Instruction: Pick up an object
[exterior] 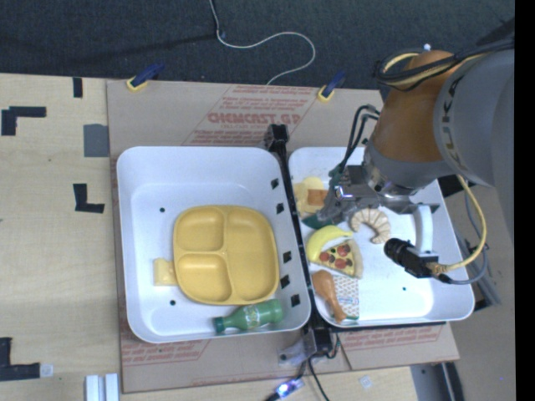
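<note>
White plastic bins sit side by side on the counter (pixel 50 224), and from the camera view above, I reach in from the right with my hand (pixel 349 192) lowered over the right bin (pixel 418 303). My orange-banded wrist blocks most of the hand, so I cannot tell whether it is spread or pressed together, and nothing shows between its tips.

Toy food crowds the left side of this bin, likely because pieces slide and gather against the wall. A croissant (pixel 370 220) lies just below my hand, nearest to it. A banana (pixel 322 237) rests beside a pizza slice (pixel 343 260), touching it, and a drumstick (pixel 328 292) lies lower, near the bin's front corner. A pale yellow piece (pixel 313 192) sits against the dividing wall, just left of my hand; what it is I cannot make out.

In the left bin (pixel 142 174), a yellow divided plate (pixel 226 253) lies flat in the middle, with a green bottle (pixel 249 317) on its side along the front wall and a small yellow block (pixel 164 271) touching the plate's left edge.

I judge the pick not yet made: my hand hangs over the cluster, so the croissant or the pale piece seems the likeliest target.
</note>
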`<state>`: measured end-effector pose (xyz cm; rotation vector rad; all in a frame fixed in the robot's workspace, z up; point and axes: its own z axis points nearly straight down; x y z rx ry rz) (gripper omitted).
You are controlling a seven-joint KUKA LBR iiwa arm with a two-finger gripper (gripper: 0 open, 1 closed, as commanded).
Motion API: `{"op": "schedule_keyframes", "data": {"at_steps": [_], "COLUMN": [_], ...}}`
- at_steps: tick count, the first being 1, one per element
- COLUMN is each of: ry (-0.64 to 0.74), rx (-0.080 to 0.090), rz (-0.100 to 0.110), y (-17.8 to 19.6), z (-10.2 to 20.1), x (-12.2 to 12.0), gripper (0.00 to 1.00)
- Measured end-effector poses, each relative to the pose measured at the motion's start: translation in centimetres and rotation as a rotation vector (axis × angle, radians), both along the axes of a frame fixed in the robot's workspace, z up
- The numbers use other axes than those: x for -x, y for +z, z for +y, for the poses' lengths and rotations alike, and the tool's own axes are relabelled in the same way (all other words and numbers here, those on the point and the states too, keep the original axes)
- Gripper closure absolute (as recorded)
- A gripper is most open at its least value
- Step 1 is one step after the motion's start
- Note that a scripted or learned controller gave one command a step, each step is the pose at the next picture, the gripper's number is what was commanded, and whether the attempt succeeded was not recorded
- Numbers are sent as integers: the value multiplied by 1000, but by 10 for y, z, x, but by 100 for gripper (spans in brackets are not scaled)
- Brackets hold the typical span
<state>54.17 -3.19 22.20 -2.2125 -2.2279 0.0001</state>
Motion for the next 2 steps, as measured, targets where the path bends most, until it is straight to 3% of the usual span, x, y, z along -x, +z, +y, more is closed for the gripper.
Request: {"op": "schedule_keyframes", "data": {"at_steps": [1,2], "ry": [-1,-6], "rx": [0,3], "rz": [1,1], "y": [7,-1], "z": [34,26], "x": [2,-13], "gripper": [100,100]}}
